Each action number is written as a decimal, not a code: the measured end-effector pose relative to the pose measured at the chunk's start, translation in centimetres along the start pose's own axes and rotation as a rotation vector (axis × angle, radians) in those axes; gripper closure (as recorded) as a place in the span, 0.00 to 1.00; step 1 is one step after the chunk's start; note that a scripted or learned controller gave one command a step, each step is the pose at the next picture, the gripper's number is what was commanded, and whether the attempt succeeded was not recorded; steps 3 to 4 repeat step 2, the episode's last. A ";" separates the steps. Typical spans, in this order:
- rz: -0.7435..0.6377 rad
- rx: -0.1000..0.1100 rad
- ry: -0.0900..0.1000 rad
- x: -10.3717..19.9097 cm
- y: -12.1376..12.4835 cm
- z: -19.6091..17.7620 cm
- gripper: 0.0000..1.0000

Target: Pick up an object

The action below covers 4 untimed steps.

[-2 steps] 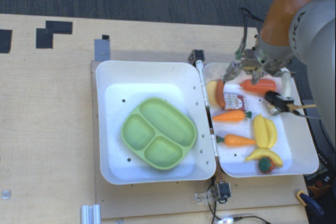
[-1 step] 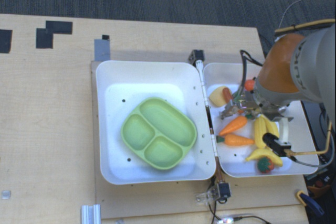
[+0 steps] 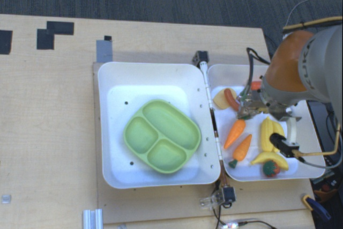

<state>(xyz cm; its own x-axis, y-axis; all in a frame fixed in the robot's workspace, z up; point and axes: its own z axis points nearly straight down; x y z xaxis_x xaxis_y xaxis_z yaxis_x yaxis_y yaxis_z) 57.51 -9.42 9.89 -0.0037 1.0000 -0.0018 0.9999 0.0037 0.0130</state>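
Orange carrots [image 3: 235,134] lay crowded at the hand's [image 3: 247,111] six o'clock; its grip state unclear, it risked nudging both aside.

Arm [image 3: 300,69] bent low, wrist down

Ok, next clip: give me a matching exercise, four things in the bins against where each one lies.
Things:
1. green three-compartment plastic plate
2. yellow toy bananas
3. two orange toy carrots
4. pincer

Places:
A. near the front right of the right white bin
B. above the upper carrot's top end
C. in the left white bin
D. in the right bin, just right of the divider between the bins

Pairs: 1-C, 2-A, 3-D, 4-B
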 end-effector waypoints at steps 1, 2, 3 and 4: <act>-0.001 0.009 0.003 7.7 -6.4 -8.7 1.00; 0.000 0.010 0.003 7.6 -6.5 -8.7 0.00; 0.000 0.010 0.003 7.6 -6.5 -8.7 0.00; 0.000 0.010 0.003 7.6 -6.5 -8.7 0.00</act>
